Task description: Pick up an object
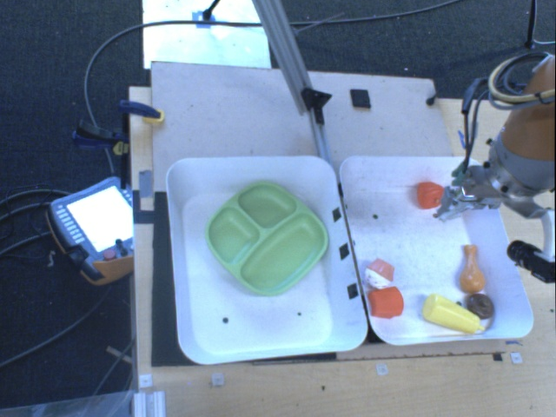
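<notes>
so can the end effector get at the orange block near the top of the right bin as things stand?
Probably yes. The end effector sits right beside the orange block in the right bin, with nothing between them; the other items lie lower down in that bin.

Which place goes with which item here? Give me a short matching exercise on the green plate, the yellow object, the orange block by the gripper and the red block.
Items:
1. green divided plate
2. yellow object
3. orange block
4. red block

Places:
A. far part of the right bin, beside the gripper
B. near edge of the right bin, next to a small brown object
C. middle of the left bin
D. near left part of the right bin, close to the divider

Pairs: 1-C, 2-B, 3-A, 4-D
</notes>
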`<state>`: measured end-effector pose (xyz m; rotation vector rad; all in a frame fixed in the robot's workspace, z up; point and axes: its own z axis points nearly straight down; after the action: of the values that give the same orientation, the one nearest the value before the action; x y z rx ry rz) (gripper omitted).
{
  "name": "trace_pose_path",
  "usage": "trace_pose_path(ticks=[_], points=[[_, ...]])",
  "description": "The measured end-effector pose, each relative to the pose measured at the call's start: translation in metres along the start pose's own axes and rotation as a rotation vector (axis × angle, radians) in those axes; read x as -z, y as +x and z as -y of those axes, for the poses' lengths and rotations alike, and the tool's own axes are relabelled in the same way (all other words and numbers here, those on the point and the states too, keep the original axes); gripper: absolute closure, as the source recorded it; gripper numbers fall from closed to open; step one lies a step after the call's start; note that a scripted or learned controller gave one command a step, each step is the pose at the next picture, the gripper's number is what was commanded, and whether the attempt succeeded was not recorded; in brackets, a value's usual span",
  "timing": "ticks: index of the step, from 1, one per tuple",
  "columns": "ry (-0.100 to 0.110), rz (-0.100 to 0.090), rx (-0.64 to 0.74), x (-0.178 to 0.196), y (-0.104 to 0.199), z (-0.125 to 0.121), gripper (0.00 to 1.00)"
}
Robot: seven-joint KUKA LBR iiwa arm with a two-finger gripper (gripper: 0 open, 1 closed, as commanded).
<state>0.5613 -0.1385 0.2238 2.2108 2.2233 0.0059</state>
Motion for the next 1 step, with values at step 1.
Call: trace_pose_path(ticks=[1], points=[[0.003,-0.001,0.0,0.008,0.0,-0.0011,1.0]])
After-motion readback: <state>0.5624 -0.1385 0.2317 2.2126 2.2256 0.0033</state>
